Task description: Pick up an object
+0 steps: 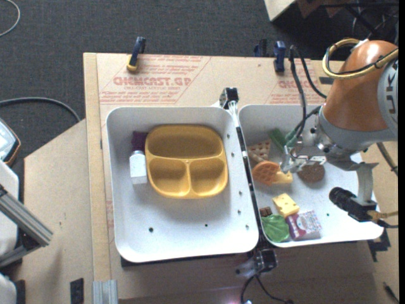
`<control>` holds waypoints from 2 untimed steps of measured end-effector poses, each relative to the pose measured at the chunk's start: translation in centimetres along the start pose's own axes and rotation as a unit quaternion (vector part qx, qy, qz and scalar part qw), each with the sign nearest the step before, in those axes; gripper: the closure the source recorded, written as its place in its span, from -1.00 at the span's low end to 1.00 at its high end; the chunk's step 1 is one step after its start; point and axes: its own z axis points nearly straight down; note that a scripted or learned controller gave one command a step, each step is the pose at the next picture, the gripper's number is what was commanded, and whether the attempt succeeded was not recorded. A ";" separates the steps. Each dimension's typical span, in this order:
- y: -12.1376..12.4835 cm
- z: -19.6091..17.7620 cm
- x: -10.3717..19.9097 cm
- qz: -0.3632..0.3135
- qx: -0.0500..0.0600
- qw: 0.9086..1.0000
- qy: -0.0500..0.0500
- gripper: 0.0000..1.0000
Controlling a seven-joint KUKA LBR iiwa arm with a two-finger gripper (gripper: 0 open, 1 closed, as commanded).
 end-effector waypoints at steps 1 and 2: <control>0.7 -1.5 0.1 -0.001 -0.004 1.000 -0.001 1.00; 0.6 0.3 -0.9 0.000 0.000 1.000 0.000 1.00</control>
